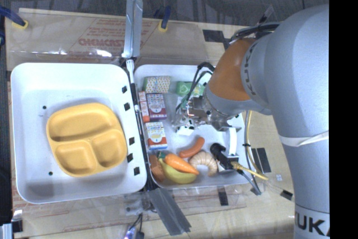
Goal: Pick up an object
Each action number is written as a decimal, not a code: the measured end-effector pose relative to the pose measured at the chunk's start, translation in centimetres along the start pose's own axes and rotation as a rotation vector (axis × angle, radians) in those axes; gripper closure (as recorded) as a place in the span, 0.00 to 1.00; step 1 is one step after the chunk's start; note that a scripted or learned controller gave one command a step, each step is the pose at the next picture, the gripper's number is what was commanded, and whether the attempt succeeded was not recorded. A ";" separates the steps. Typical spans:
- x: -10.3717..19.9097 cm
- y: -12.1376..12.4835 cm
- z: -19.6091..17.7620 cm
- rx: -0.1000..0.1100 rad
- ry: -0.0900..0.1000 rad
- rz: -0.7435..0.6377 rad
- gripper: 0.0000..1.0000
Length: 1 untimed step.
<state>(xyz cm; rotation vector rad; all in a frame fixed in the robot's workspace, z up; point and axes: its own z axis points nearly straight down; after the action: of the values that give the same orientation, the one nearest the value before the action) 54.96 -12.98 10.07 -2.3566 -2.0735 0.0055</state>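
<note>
A yellow plastic compartment tray (85, 137) lies in the white left bin (22, 120), well left of the gripper (193, 115).

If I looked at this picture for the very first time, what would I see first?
Probably the big grey robot arm with its orange band, reaching in from the right over the right bin. Next, the yellow tray with three compartments, lying by itself in the left bin. Then the colourful toy food at the near end of the right bin: a carrot on a banana, beside a sausage.
</note>
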 end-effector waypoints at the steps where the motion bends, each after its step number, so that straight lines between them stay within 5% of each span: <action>1: -3.8 -2.7 -4.3 -0.003 0.000 -0.025 1.00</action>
<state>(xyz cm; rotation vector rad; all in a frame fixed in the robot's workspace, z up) 51.86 -16.45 14.38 -2.3324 -2.1036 0.0022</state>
